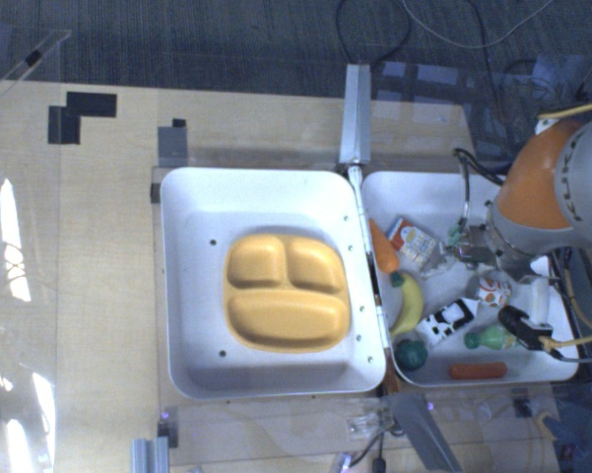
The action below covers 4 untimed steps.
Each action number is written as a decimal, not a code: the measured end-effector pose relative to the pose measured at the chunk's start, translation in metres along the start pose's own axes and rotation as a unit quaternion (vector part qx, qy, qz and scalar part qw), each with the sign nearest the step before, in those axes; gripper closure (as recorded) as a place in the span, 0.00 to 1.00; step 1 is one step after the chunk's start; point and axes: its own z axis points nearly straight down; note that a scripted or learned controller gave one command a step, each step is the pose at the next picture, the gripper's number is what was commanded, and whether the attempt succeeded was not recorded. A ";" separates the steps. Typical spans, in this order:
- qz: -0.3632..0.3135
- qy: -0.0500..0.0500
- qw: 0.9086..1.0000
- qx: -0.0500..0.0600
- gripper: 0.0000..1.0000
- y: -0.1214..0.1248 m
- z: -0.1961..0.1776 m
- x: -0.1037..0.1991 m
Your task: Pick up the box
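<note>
A small orange and white box [404, 233] lies in the upper left part of the right bin [428, 187], next to a crumpled clear wrapper [426, 254]. My gripper [469, 248] hangs low over the middle of that bin, just right of the wrapper and a short way right of the box. The grey arm with its orange band [532, 190] comes in from the right and hides the bin's right side.
The right bin also holds a carrot [382, 249], a banana [410, 302], a black and white spotted block [448, 319], a dark green ball [410, 353], a green bottle [490, 338], a red sausage [478, 371] and a small cup [492, 290]. A yellow compartment tray [284, 292] lies in the left bin [192, 264].
</note>
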 end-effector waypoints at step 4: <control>0.142 -0.007 0.990 0.018 0.00 0.095 0.003 0.031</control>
